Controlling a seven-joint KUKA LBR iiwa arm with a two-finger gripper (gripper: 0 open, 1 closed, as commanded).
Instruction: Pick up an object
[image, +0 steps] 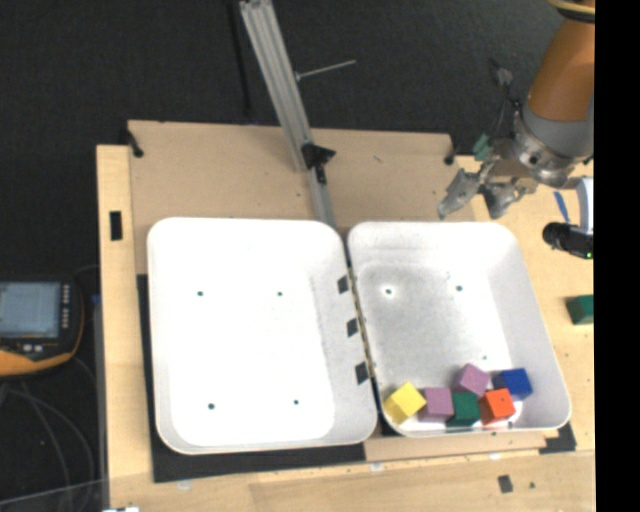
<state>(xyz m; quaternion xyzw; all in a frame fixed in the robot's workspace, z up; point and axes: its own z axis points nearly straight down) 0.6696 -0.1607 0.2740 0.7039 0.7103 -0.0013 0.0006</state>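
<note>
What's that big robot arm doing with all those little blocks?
The grey and orange robot arm's end effector hangs above the far edge of the right shallow white bin, holding nothing yet. Its job is picking up an object. The small coloured cubes, yellow, purple, green, orange and blue, sit clustered in that bin's near corner.

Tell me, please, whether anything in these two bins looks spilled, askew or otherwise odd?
Nothing looks spilled or damaged. The one oddity is that all the blocks are bunched in the near corner of the right bin, some tilted against one another. The tool is above that bin's far rim, well away from them.
</note>
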